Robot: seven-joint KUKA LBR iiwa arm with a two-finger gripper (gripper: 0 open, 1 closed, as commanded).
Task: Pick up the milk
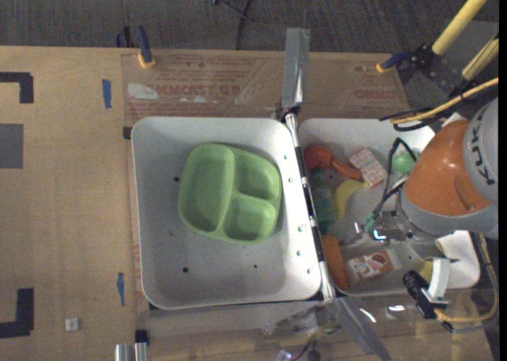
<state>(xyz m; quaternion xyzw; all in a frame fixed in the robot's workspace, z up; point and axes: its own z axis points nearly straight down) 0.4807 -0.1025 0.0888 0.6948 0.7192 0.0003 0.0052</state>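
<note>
A small white carton with a reddish label [369, 265], which looks like the milk, lies flat near the front of the right bin [467, 271]. My gripper [382, 230] hangs just behind the carton, low over the bin, under the orange band of the arm [440, 177]. Nothing shows between gripper and carton, and the wrist hides the gripper's tip. A second small box with a pink and white pattern [367, 165] lies toward the back of the same bin.
The right bin also holds a red-orange toy [323, 158], a green bottle [322, 193], a yellow piece [347, 195], a green piece [403, 162] and an orange piece [333, 261]. A green divided plate [230, 191] sits in the left bin [158, 272].
</note>
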